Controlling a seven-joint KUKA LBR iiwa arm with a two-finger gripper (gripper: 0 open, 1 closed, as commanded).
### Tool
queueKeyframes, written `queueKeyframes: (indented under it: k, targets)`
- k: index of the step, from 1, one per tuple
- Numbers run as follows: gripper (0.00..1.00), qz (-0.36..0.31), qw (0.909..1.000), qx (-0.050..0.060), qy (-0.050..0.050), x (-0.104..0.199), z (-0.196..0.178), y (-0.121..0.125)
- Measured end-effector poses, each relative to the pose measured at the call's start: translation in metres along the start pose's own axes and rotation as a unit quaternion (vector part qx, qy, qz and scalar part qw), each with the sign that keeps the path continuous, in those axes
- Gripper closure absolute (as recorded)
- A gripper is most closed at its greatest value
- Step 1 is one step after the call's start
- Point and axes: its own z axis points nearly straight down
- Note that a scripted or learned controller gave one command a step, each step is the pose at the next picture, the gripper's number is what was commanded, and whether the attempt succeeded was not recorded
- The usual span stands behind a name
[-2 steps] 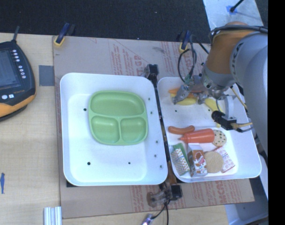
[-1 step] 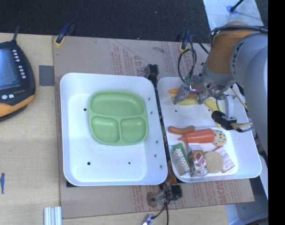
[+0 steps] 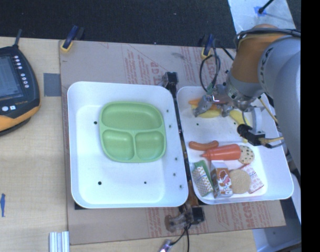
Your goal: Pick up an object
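Note:
My gripper point(image 3: 209, 106) hangs low over the far end of the right bin point(image 3: 278, 193), just above a yellow banana-like toy point(image 3: 236, 117). A small orange piece point(image 3: 194, 103) lies at its left. Nearer the middle lie a brown sausage point(image 3: 203, 145), an orange carrot point(image 3: 223, 152) and a speckled cookie point(image 3: 247, 154). At the near end sit a green-striped packet point(image 3: 201, 179), a red snack packet point(image 3: 221, 181) and a round tan biscuit point(image 3: 239, 181). The arm point(image 3: 262, 56) hides part of the yellow toy.
The left bin point(image 3: 83, 156) holds a green divided plate point(image 3: 133, 131). A control pendant point(image 3: 10, 88) lies on the bench at the far left. Cables point(image 3: 208, 67) loop beside the wrist above the right bin's far edge.

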Motion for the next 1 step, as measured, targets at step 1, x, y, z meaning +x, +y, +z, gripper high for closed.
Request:
queueKeyframes:
  k: [1]
  targets:
    - [0.0, 0.0, 1.0, 0.001, 0.0, 0.0106, 0.0002, -0.0003]
